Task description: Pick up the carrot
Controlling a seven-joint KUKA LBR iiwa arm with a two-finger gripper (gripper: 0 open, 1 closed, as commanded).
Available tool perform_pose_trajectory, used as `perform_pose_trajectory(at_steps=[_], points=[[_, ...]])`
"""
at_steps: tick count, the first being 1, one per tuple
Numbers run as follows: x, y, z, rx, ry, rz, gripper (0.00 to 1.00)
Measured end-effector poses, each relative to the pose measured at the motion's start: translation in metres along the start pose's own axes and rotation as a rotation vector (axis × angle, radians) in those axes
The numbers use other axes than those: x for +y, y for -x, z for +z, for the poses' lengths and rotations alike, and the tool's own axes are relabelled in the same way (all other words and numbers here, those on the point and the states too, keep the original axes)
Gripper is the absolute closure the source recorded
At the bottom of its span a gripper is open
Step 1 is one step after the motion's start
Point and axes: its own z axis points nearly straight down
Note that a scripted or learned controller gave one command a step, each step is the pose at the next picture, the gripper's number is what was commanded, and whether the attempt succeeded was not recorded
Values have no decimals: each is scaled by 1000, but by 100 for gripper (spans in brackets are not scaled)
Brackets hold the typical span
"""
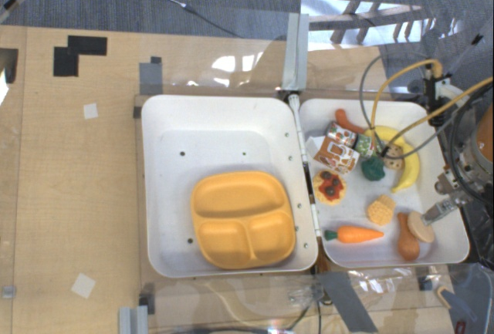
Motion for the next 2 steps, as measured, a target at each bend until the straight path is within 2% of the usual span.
perform_pose_trajectory(at_steps=[1, 2], points=[[-25, 3, -115, 6, -4, -538, 100], [-37, 29, -56, 4, -3, -993, 100]])
